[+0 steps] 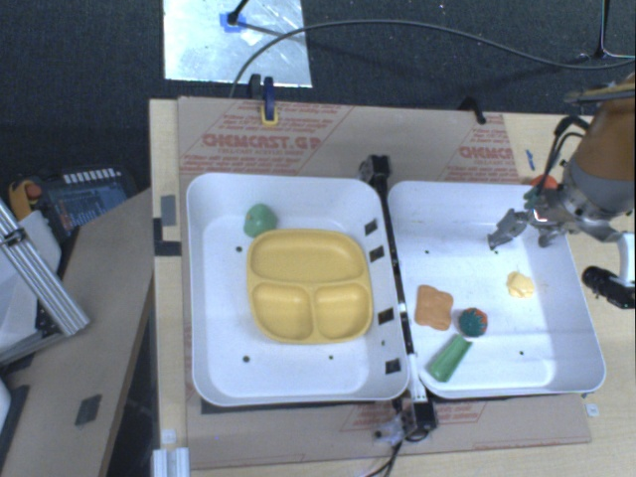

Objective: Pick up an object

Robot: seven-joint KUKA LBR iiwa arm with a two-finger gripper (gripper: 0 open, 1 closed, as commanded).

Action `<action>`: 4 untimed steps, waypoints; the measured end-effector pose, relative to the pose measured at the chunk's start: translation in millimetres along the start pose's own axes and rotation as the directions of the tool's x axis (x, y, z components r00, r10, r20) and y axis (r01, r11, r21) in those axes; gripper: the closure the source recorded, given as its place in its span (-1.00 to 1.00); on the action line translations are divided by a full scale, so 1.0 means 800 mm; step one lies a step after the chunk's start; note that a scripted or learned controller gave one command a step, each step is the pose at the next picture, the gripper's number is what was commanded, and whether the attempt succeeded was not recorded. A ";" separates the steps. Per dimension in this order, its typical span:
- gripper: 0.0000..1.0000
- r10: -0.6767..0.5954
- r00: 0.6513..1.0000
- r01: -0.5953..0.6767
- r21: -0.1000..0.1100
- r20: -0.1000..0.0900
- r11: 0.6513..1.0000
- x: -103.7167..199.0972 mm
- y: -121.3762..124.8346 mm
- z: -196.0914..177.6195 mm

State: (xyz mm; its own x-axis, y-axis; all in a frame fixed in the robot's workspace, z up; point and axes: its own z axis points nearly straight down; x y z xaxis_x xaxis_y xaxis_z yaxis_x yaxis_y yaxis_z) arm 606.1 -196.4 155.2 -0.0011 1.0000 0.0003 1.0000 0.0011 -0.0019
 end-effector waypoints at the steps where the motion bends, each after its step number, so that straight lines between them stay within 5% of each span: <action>1: -1.00 0.000 1.000 0.000 -0.004 0.001 1.000 -0.005 -0.007 0.071; 2: -1.00 -0.001 1.000 0.001 -0.004 0.001 1.000 -0.004 -0.005 0.088; 3: 1.00 -0.001 1.000 0.001 -0.006 0.002 1.000 -0.004 -0.004 0.074; 4: 1.00 -0.002 1.000 0.002 -0.007 0.002 1.000 -0.010 0.002 0.018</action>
State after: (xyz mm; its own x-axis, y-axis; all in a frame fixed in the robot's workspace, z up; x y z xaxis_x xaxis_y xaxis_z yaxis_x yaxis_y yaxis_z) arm 607.7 -204.5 141.0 -0.0030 1.0000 -0.0018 1.0000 0.0030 0.0055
